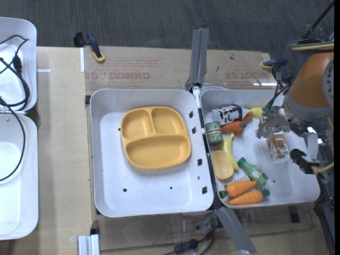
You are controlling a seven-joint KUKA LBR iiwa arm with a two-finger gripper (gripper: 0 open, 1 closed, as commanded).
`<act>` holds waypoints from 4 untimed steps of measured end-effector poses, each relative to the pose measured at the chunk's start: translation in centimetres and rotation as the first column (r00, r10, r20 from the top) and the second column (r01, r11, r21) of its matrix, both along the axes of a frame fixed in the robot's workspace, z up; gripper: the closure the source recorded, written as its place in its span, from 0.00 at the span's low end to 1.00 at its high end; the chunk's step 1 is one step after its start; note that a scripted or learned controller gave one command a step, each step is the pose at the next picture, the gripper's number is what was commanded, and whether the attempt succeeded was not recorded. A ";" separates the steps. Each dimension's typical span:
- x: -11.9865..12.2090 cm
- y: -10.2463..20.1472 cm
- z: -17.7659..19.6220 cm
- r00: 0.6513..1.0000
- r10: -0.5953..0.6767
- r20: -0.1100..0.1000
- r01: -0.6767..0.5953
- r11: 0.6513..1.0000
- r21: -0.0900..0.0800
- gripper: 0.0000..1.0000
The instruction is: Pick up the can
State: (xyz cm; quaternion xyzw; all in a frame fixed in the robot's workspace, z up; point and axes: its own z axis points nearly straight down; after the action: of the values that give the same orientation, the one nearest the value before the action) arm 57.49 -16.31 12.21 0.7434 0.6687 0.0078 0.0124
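- The can (214, 133) stands at the right bin's (297, 193) left wall, beside a banana (229, 145), ungrasped.
- The gripper (265, 127) hovers well right of it; its state can't be told.
- Reaching and grasping remain.

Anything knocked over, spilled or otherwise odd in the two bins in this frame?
Nothing spilled or broken. The right bin is a loose jumble: the can lies against the divider, and the black-and-white carton, banana and carrots lie at assorted angles. The yellow tray sits flat in the left bin.
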 end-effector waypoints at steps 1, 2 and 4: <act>0.1 0.2 0.1 1.000 0.003 0.001 -0.003 1.000 0.003 0.00; 0.5 -2.2 1.6 0.994 0.108 -0.030 -0.108 0.994 0.021 0.00; 2.1 4.7 -3.1 0.991 0.129 -0.029 -0.129 0.992 0.007 0.00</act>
State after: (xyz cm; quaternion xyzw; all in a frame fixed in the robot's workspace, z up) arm 59.63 -11.58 9.13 0.6987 0.7154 -0.0009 0.0002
